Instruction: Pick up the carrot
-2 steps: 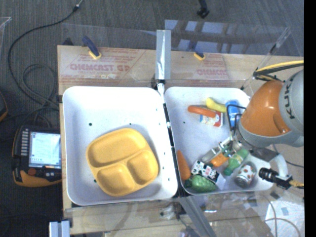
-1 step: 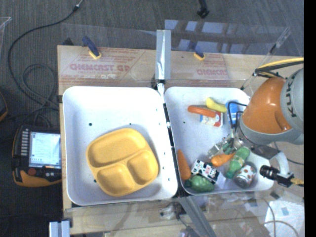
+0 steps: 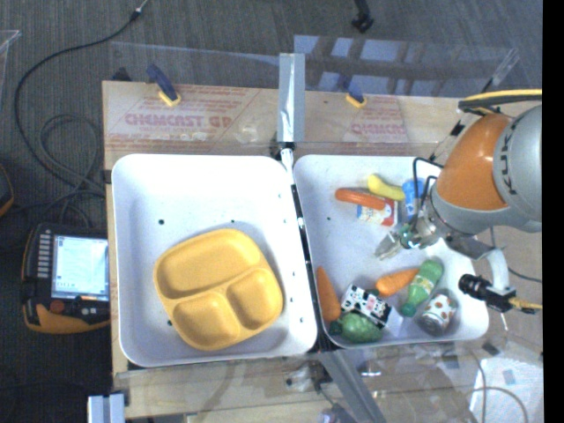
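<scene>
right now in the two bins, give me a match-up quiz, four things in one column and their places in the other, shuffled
Things:
1. yellow tray
2. banana
3. green bottle
4. claw

Places:
a. right bin, far edge
b. left bin
c. right bin, near right part, beside a small carrot
d. over the right bin's middle

Pairs: 1-b, 2-a, 3-c, 4-d
</scene>
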